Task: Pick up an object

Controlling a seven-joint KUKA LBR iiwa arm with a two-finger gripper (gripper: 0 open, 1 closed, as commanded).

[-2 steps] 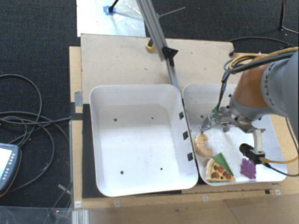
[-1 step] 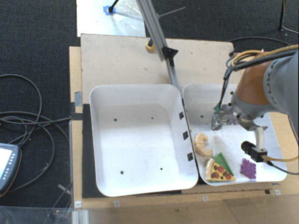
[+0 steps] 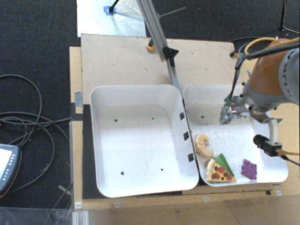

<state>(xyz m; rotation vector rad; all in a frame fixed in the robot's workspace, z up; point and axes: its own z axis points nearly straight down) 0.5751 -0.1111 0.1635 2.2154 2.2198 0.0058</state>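
Note:
The right bin (image 3: 197, 93) holds a tan croissant (image 3: 203, 145), a pizza slice (image 3: 219, 171) with a green piece (image 3: 224, 161) against its upper edge, and a purple grape bunch (image 3: 249, 169). My gripper (image 3: 228, 115) hangs over the upper middle of this bin, above and to the right of the croissant. Its metal tip points down and left, apart from all the objects. I see nothing held in it.
The left bin (image 3: 101, 97) lies beside the right one, with a shared wall between them. A slanted metal pole (image 3: 157, 29) crosses the bench top. Cables and a tablet (image 3: 7, 165) lie on the floor at left.

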